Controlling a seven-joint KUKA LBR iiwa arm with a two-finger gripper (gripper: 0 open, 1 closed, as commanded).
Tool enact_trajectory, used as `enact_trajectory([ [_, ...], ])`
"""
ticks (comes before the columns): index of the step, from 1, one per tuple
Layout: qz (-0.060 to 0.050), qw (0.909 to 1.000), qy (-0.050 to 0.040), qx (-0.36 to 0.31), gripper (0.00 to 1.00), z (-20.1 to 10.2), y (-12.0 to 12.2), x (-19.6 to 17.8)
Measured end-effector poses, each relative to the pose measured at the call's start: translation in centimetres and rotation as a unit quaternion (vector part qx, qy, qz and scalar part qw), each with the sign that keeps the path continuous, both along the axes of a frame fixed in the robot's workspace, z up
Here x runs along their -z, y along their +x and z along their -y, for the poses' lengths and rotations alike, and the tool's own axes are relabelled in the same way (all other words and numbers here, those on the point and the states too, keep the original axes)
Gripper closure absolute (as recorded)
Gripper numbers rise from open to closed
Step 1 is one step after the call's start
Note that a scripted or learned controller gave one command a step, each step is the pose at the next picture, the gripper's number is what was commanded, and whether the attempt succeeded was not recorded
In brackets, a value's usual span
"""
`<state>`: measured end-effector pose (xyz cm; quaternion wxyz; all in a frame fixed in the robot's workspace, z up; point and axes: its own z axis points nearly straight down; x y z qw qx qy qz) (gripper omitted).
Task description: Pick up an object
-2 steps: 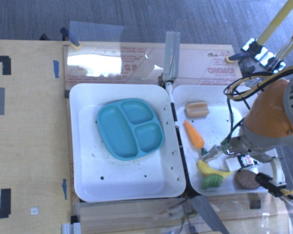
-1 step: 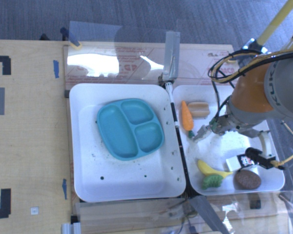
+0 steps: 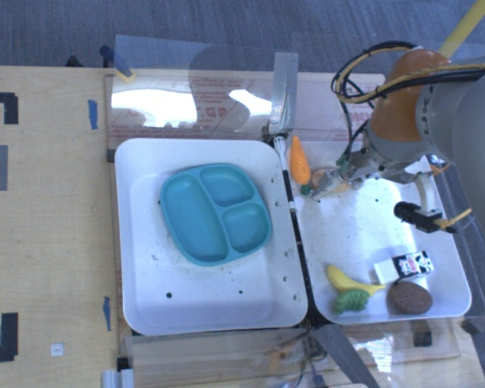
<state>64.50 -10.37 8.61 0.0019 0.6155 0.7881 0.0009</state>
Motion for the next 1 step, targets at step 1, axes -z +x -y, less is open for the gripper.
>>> enact_trajectory([
  [1, -0.004, 0.9991, -0.0002, -0.042, 0.0, -0.29, 2.08, 0.05],
])
